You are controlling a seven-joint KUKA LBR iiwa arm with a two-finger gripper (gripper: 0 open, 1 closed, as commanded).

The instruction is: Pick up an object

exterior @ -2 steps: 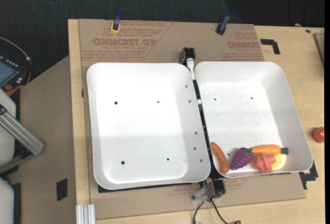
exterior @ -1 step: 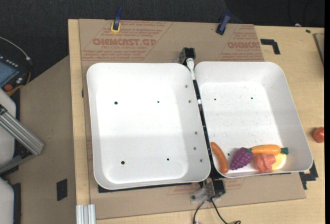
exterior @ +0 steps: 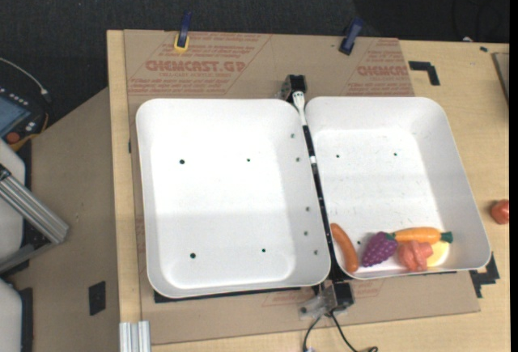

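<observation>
Select the carrot (exterior: 421, 235) at the 5 o'clock corner of the right bin (exterior: 453, 148), clear of the grapes (exterior: 378, 248); gripper state cannot be determined.

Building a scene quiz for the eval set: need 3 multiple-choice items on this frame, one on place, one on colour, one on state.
1. Where do the toy foods lie?
A. left bin, centre
B. right bin, near edge
C. on the cardboard between the clamps

2. What colour is the grape bunch?
A. purple
B. green
C. white

3. How does the carrot lie?
A. standing upright
B. hanging over the rim
C. flat on its side

Answers: 
1 B, the pile sits along the near wall of the right bin. 
2 A, the grape bunch is purple. 
3 C, the carrot lies lengthwise atop the pile.
</observation>
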